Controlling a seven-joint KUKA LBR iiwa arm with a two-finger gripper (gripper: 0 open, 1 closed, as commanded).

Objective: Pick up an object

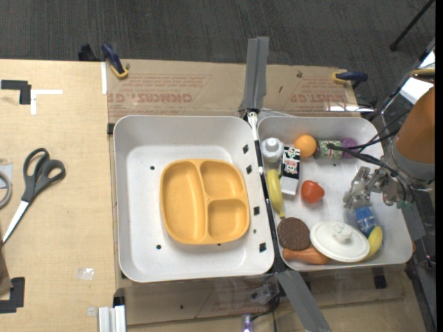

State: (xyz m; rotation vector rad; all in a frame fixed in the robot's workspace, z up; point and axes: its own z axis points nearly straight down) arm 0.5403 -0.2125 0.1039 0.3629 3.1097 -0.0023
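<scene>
Camera view: two bins (131, 206), one yellow plate (205, 201), tool (358, 194) spread apart above one blue object (365, 220).

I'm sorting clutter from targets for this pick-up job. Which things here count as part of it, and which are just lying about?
Part of the job: gripper; tomato, orange, white lid, cookie, blue thing in the right bin.

Lying about: scissors, clamps, yellow plate.

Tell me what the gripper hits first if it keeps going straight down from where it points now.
Probably the small blue object directly below the metal gripper, though depth is unclear.
</scene>
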